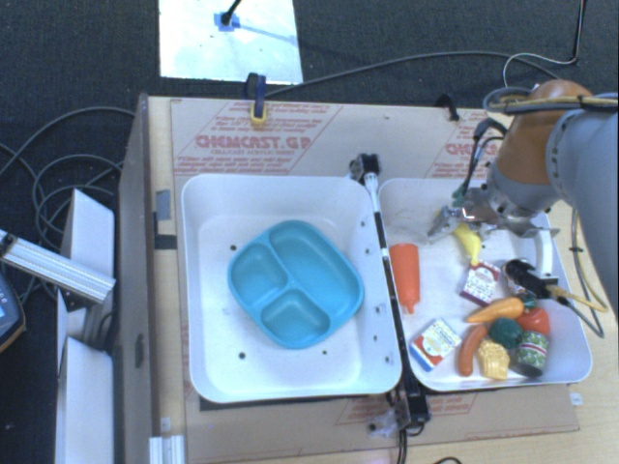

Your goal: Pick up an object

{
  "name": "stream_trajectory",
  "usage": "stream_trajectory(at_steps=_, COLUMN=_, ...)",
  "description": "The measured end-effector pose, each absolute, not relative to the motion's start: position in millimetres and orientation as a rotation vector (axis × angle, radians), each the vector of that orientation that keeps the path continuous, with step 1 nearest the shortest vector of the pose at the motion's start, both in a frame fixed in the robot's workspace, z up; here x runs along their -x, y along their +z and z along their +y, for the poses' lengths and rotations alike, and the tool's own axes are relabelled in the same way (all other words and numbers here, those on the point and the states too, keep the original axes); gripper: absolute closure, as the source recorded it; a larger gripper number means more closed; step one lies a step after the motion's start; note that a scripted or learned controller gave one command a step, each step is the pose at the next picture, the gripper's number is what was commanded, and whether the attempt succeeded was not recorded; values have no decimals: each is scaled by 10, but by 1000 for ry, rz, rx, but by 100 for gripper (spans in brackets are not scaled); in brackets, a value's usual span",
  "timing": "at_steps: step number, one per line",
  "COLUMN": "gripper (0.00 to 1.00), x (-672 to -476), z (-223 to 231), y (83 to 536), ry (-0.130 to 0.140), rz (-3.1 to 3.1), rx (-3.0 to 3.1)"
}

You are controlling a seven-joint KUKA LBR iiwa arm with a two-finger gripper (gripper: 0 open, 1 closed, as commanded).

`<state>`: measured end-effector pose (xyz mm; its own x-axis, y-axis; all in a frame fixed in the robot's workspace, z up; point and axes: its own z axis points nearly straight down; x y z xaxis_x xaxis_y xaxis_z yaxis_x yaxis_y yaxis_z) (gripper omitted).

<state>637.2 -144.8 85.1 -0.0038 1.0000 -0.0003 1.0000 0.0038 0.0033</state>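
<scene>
We are seeing the gripper point(462, 222) hanging low over the far part of the right bin point(571, 361), its fingers spread apart, with a yellow banana point(469, 243) lying just beneath them, not clamped. An orange bottle point(405, 275) is lying by the divider, and toy food is crowding the near corner. A blue divided plate point(294, 283) is sitting in the left bin point(208, 356).

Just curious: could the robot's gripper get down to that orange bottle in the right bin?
Probably yes. The orange bottle lies alone by the bin's left wall, nothing on top, and the gripper hovers nearby.
</scene>
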Motion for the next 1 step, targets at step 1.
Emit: stream_trajectory(at_steps=1, gripper=100, x=-6380, z=-1449, y=962, ry=5, rz=2225, rx=-2212)
